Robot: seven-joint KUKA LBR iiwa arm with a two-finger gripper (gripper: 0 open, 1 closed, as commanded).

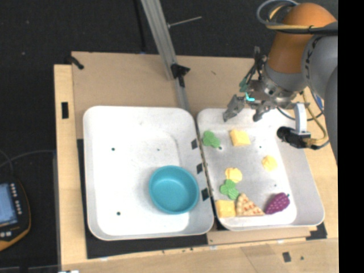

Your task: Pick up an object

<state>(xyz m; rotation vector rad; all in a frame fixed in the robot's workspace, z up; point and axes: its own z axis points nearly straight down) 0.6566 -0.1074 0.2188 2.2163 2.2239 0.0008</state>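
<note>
Camera view: gripper (246,112) hangs over the far edge of the right bin (296,169), fingers spread wide and holding nothing. Nearest below it lies a yellow block (239,137), with a green piece (211,139) to its left. The approach step seems in hand; next it likely must descend nearward onto the block and close.

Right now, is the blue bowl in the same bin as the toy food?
No, the blue bowl sits in the left bin; the toy food lies in the right bin.
</note>
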